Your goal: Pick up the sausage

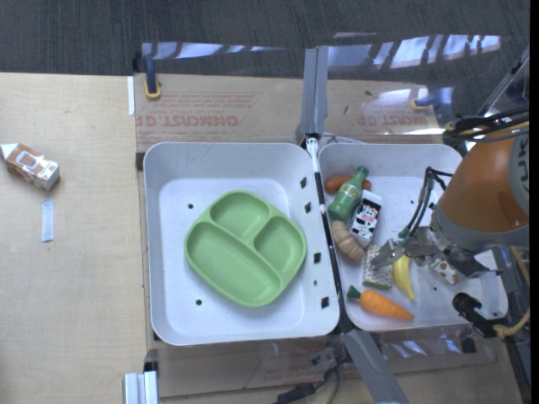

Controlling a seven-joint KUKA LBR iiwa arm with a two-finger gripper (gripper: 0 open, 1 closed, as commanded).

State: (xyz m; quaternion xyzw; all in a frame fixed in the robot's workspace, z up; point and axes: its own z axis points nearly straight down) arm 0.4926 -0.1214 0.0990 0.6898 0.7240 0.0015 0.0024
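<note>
The sausage [338, 183] is a short orange-red piece at the back left of the right bin [396, 160], partly hidden behind a green bottle [348, 194]. My gripper [385, 256] hangs low over the middle of that bin, below the orange wrist band [484, 192]. It sits well in front and to the right of the sausage, apart from it. It is close to a banana [405, 277] and a tan item [378, 276] just under its tip.
A cow-patterned carton [365, 218] and a croissant [347, 240] lie between gripper and sausage. A carrot [387, 305] lies at the bin's front. A green divided plate [246, 247] sits in the left bin [168, 225]. A small box [34, 166] lies far left.
</note>
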